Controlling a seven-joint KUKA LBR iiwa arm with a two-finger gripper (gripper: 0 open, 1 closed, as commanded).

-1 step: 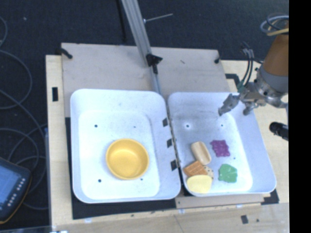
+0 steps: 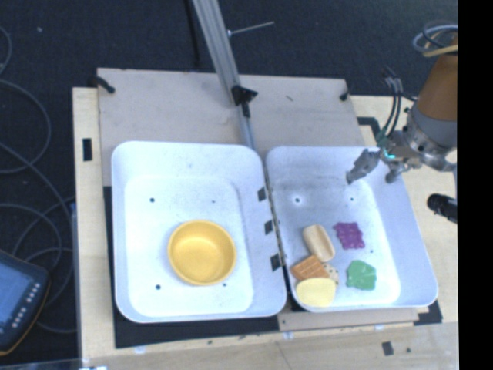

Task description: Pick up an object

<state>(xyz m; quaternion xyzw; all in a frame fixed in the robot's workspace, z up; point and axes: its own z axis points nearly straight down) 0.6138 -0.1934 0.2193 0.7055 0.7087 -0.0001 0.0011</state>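
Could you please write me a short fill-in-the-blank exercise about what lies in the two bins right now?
1. The yellow bowl sits in the ____ bin.
2. The purple piece lies in the right bin, just above the ____ piece.
3. The gripper hangs over the right bin's ____ right corner.
4. The tan roll lies to the ____ of the purple piece.

Missing words: left; green; upper; left

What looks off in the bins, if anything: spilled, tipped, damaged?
Nothing stands out. The yellow bowl sits upright in the left bin. In the right bin, the tan piece, orange piece, yellow piece, purple piece and green piece cluster at the near end, all inside the rim.
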